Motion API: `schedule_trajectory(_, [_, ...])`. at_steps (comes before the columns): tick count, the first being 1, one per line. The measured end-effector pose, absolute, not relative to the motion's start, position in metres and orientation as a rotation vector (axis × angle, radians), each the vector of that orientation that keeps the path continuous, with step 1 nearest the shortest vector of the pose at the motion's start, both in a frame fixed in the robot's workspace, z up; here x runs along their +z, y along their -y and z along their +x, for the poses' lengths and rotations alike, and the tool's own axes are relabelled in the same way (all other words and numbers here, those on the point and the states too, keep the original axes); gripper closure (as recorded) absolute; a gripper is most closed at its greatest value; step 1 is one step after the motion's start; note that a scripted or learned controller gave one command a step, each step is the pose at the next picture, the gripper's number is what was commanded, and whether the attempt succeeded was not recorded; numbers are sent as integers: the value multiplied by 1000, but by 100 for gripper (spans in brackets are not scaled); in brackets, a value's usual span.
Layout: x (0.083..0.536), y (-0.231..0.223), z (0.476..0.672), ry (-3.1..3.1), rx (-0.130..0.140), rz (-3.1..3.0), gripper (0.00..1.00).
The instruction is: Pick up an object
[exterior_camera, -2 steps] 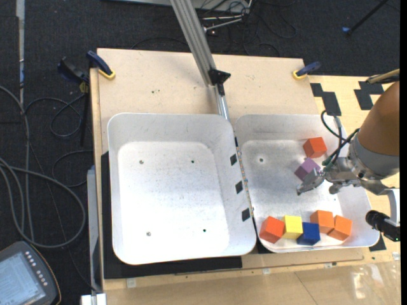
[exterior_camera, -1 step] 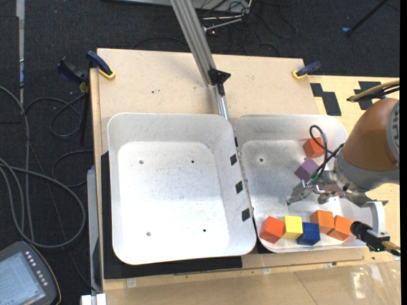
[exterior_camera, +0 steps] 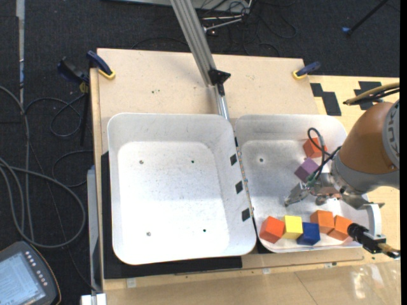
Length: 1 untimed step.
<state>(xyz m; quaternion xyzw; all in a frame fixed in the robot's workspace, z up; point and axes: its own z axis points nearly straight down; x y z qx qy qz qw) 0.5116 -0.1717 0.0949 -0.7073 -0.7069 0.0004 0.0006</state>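
Observation:
My gripper (exterior_camera: 296, 197) is low inside the right bin (exterior_camera: 267, 138), pointing left. Just above it lies a purple block (exterior_camera: 307, 169), and an orange block (exterior_camera: 311, 148) sits farther back by the black cable. Along the bin's front edge, below the gripper, runs a row of blocks: an orange block (exterior_camera: 272, 229), a yellow block (exterior_camera: 293, 225), a blue block (exterior_camera: 310, 234) and two more orange blocks (exterior_camera: 324, 220) (exterior_camera: 342, 227). I see nothing held at the gripper's tip.
The left bin (exterior_camera: 127, 138) stands beside the right one, with a raised rim between them. A slanted metal pole (exterior_camera: 194, 33) ends at the bins' back edge. The arm's orange band (exterior_camera: 375, 138) overhangs the right bin's right side.

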Motion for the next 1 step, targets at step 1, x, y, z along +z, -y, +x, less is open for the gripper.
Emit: schedule_trajectory(1, [106, 172, 512, 2222, -2, -2223, 100])
